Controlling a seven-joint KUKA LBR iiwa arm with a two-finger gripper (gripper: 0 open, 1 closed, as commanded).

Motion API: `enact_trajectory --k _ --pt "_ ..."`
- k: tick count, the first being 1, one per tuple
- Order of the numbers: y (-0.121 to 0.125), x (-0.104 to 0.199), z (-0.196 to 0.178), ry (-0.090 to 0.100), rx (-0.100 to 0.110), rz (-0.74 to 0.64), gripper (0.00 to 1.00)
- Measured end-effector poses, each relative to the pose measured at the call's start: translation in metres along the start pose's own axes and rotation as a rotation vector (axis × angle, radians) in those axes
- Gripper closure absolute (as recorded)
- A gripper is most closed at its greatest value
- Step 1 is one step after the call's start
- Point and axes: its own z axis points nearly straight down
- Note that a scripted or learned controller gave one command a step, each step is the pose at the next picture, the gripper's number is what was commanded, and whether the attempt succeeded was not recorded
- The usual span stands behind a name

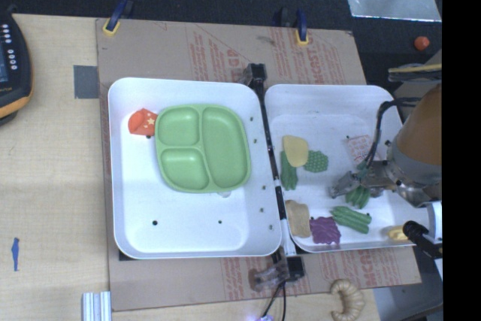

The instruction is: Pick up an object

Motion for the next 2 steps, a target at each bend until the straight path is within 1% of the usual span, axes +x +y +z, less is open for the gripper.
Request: enact_trajectory --k 1,2 --pt "0.001 0.0 -0.016 -0.003 -0.005 -0.004 1.0" --pt "0.044 0.079 -0.085 -0.001 -0.015 -0.01 1.0"
